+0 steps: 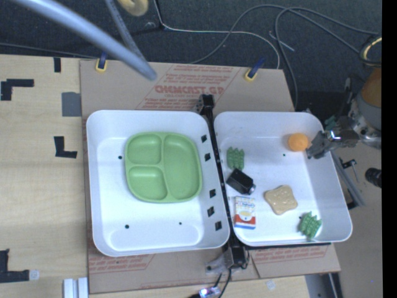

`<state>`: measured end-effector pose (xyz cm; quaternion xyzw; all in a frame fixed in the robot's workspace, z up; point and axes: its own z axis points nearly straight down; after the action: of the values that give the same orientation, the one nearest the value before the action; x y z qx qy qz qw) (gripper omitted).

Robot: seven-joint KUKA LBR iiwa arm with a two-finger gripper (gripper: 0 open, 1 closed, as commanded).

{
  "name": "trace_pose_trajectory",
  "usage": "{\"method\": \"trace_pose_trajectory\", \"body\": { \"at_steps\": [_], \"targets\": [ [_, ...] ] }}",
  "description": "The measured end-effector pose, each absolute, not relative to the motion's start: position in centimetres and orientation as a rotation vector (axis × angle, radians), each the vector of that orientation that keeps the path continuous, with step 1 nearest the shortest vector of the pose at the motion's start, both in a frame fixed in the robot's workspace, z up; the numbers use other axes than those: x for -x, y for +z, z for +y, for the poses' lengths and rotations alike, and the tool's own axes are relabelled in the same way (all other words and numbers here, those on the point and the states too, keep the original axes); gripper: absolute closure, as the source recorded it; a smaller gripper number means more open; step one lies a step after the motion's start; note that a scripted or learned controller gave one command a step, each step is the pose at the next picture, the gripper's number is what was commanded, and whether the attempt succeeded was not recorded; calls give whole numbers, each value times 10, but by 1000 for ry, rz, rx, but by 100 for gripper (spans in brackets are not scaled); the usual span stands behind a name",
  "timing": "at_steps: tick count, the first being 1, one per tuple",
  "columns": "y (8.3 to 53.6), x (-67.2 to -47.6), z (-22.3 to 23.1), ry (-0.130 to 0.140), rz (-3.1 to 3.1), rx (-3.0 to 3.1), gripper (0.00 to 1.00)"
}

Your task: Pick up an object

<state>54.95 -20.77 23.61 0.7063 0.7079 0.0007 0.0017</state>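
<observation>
orange ball (298,142) sits in the right bin (322,231), near its far right corner, close to the right wall. round, so no long axis and no heading to align to. end effector (322,143) is at the right rim, just beside the ball; cannot tell from this view whether it is parted or closed, and nothing is visibly held.

judgement: ball is the nearest candidate. to do the step well, come down centred over it, straddle its widest part, keep clear of the bin wall, close slowly since a ball will roll off a glancing touch.

other items in right bin: green block (235,158) near the divider, black piece (240,181) mid-left, small carton (245,212) near the front, tan cracker shape (280,199), green sprig (309,225) at the front right corner. left bin (99,166) carries a green divided plate (164,167).
</observation>
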Motion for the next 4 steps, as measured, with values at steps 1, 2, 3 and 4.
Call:
{"method": "trace_pose_trajectory", "body": {
  "at_steps": [1, 2, 3, 4],
  "targets": [
    [232, -567, -147, 0, 2228, -2215, 100],
    [227, -587, -95, -1, 2227, -2216, 100],
    [236, -597, -40, 1, 2230, -2215, 100],
    [242, -610, 16, 1, 2229, -2215, 100]
  ]
}}
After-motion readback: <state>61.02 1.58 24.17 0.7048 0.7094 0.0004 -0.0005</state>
